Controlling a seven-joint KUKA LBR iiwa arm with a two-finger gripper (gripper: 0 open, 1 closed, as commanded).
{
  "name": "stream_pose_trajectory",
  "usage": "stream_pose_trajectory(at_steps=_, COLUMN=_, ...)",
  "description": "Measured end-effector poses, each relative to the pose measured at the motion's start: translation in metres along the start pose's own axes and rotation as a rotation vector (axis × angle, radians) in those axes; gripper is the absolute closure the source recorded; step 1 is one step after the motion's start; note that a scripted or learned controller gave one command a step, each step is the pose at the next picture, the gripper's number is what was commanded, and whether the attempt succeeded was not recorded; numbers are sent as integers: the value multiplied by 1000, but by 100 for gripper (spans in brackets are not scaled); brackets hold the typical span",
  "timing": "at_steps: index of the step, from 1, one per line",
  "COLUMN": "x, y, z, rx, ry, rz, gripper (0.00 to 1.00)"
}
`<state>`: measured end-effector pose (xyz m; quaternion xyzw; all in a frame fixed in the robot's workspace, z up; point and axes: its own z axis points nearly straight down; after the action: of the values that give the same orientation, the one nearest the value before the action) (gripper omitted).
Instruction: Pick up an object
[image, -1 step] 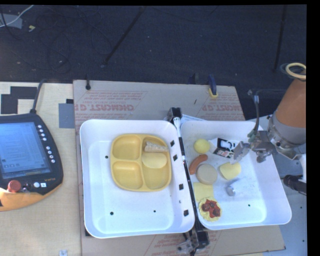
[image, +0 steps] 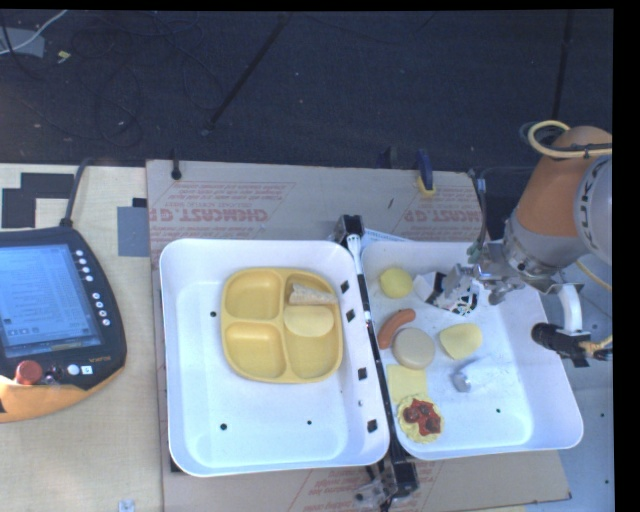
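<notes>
Pizza slice (image: 421, 417) sits at the right bin's (image: 545, 420) near edge. I read this as the approach step: claw (image: 458, 291) hovers low at the far side, nothing visibly gripped, opening unclear. Likely target is the yellow lemon-like piece (image: 461, 340) just beside it; next I need to descend and centre.

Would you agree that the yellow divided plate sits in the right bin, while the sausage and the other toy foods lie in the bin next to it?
Not quite: the camera view shows the yellow divided plate in the left bin, not the right one. The sausage and the other toy foods do lie in the neighbouring bin, which is the right one.
</notes>
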<state>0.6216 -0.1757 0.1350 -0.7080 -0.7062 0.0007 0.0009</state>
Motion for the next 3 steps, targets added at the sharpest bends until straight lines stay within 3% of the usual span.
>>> stream_pose_trajectory(at_steps=1, x=29, y=22, z=45, rx=9, ry=-5, rz=-6, gripper=0)
stream_pose_trajectory(at_steps=2, x=68, y=22, z=43, rx=3, ry=-11, rz=-3, gripper=0)
stream_pose_trajectory(at_steps=3, x=57, y=-21, z=47, rx=3, ry=0, rz=0, gripper=0)
